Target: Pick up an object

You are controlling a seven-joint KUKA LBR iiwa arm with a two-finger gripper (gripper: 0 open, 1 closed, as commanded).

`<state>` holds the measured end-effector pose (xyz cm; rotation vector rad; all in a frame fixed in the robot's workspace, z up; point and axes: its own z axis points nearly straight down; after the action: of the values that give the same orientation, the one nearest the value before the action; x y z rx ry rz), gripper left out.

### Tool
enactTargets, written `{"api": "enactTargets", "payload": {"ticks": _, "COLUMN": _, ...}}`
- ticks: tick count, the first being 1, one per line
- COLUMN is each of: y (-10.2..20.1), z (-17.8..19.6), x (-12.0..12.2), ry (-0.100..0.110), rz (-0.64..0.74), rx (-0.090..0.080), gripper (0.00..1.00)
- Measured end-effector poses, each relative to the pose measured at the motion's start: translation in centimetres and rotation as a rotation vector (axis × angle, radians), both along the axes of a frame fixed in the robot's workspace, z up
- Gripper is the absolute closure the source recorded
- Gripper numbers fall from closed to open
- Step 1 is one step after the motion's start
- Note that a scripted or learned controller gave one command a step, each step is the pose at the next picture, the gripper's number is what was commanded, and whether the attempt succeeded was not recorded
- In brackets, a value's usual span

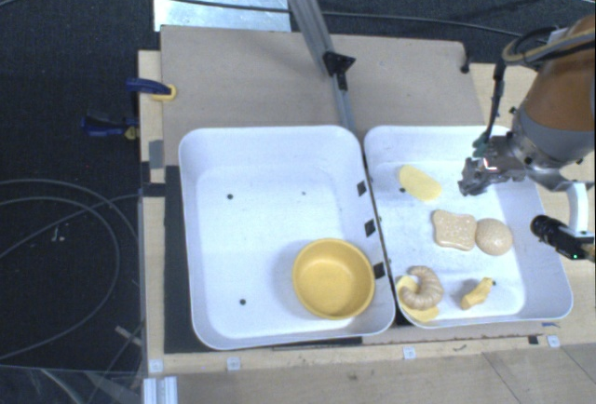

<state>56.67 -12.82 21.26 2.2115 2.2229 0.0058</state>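
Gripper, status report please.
Gripper over right bin, nothing seen held. Nearest: yellow piece, toast. Nothing blocking.

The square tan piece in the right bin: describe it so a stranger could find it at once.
Start at the right bin of the two white bins, the one nearer the arm. Near its middle lies the tan bread slice, touching a round beige bun on its right. It alone is flat and squarish; the pale yellow piece above it is oval, and the croissant below is curled.
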Motion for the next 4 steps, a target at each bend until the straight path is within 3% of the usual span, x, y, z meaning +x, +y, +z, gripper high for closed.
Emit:
{"api": "enactTargets", "payload": {"ticks": 1, "y": 0.0, "z": 3.7, "x": 0.1, "ry": 0.001, "rz": 0.0, "rx": 0.0, "gripper": 1.0}}
{"api": "enactTargets", "payload": {"ticks": 2, "y": 5.1, "z": 4.2, "x": 1.1, "ry": 0.004, "rz": 0.005, "rx": 0.002, "gripper": 1.0}}
{"api": "enactTargets", "payload": {"ticks": 4, "y": 16.3, "z": 2.2, "x": 0.8, "ry": 0.005, "rz": 0.006, "rx": 0.004, "gripper": 1.0}}
